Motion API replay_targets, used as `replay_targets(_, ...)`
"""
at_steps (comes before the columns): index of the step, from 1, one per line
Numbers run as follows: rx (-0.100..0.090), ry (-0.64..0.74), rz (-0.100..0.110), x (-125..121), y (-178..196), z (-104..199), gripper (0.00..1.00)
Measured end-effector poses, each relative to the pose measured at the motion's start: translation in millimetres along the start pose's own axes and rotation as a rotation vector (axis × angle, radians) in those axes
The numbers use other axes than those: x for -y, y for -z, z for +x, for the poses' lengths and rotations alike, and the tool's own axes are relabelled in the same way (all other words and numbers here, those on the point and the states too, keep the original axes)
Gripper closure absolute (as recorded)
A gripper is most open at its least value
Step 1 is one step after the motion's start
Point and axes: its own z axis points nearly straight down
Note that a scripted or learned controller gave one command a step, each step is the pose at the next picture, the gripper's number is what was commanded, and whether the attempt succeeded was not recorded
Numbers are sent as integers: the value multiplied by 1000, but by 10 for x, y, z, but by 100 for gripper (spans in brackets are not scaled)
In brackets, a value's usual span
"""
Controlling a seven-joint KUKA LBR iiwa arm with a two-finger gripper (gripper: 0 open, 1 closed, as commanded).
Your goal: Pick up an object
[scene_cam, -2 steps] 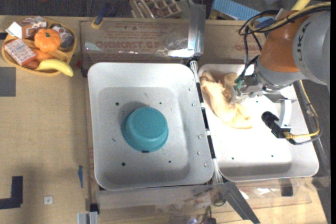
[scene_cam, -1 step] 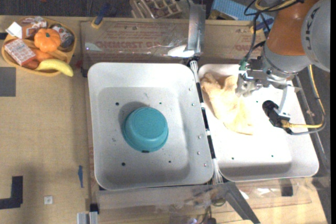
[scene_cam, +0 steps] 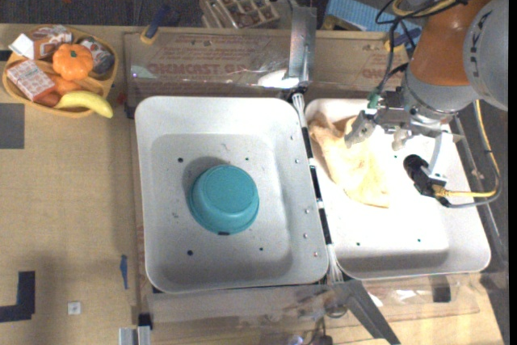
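A teal bowl (scene_cam: 224, 199) lies upside down in the middle of the left bin (scene_cam: 161, 133). A crumpled pale yellow cloth (scene_cam: 355, 164) lies in the back left part of the right bin (scene_cam: 452, 246). My gripper (scene_cam: 380, 136) hangs over the back of the right bin, just above the cloth's far edge. It is open, its fingers spread apart, and I see nothing between them. The left finger (scene_cam: 359, 130) stands over the cloth's upper edge.
A black plug on a yellow cable (scene_cam: 420, 172) dangles from the arm over the right bin. A basket of toy food (scene_cam: 60, 73) sits on the bench at the far left. A cardboard wall (scene_cam: 210, 65) runs behind the bins.
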Motion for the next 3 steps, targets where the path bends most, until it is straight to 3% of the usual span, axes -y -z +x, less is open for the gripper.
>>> replay_targets(1,-2,-16,-8,25,-861,-259,0)
replay_targets(2,-1,-18,-12,9,-767,-272,100)
replay_targets(3,0,144,1,74,576,262,100)
